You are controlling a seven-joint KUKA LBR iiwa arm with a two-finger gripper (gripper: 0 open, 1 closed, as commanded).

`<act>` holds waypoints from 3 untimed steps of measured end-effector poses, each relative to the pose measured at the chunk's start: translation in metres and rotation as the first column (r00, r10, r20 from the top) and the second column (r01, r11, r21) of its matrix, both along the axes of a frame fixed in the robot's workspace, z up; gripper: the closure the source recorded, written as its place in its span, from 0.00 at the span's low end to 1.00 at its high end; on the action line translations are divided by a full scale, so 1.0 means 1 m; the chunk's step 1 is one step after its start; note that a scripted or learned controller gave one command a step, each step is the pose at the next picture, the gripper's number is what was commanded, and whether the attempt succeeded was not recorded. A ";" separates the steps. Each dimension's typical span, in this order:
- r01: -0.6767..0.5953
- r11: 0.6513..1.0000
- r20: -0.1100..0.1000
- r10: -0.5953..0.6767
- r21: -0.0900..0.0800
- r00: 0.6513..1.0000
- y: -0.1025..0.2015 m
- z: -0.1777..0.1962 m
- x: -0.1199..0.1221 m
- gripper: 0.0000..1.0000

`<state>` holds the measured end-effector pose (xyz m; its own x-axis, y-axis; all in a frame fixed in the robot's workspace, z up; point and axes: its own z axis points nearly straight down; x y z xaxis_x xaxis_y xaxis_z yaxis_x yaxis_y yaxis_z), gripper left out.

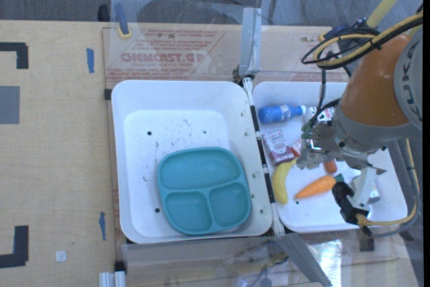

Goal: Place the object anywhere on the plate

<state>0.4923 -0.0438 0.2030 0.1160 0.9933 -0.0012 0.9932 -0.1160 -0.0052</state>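
Gripper (321,156) over right bin (390,212), grip state can't tell.
Carrot (314,187) just at its 6 o'clock, banana (280,179) at 8, blue bottle (280,113) at 11. Teal plate (203,190) sits in left bin (134,144), well off at 9 o'clock.

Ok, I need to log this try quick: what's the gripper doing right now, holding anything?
Gripper: over the right bin, above the carrot and banana; open or shut cannot be told, and nothing is seen held.
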 end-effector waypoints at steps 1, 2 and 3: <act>-0.008 1.000 0.000 0.008 -0.001 1.000 -0.060 0.230 -0.012 1.00; 0.071 0.998 -0.002 -0.071 -0.001 0.998 -0.011 0.108 -0.002 1.00; 0.210 0.978 -0.005 -0.210 -0.002 0.978 0.060 0.013 -0.015 1.00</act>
